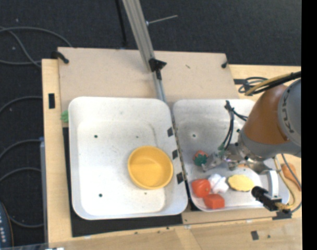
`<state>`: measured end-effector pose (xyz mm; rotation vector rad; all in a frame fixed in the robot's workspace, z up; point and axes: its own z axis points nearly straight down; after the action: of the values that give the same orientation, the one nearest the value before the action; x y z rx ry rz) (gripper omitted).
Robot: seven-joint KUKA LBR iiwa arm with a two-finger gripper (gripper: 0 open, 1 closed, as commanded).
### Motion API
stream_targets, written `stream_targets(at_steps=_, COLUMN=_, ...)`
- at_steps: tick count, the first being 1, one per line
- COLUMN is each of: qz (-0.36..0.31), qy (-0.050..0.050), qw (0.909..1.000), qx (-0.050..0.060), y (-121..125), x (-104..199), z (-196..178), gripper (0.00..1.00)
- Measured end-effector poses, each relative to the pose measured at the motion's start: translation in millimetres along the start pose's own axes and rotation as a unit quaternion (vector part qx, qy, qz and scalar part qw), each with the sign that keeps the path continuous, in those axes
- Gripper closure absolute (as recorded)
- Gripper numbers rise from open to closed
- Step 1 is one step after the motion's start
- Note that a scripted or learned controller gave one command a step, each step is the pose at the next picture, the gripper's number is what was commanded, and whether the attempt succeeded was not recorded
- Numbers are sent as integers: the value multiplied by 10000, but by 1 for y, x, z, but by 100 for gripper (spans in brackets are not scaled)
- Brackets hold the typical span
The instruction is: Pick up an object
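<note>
The right bin (pixel 200 119) holds a small green and red object (pixel 200 159) near its left wall. Toward the front lie a red object (pixel 200 187), a second red piece (pixel 215 202), a white object (pixel 217 182) and a flat yellow object (pixel 241 182). My gripper (pixel 222 159) hangs low over the right bin, just right of the green and red object and behind the white one. Nothing visible is held in it. The grey and orange arm covers the bin's right side.
A yellow bowl (pixel 149 166) sits in the left bin (pixel 106 124), near its front right corner. A metal pole (pixel 143 35) rises from behind the divider between the bins. Cables lie beyond the right bin's far right corner.
</note>
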<state>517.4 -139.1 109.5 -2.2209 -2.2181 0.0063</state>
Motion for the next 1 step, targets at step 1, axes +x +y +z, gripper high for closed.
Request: stream_targets(at_steps=1, qz=4, qy=-7, qw=10000, qx=-17, y=0, x=-2, z=9, gripper=0)
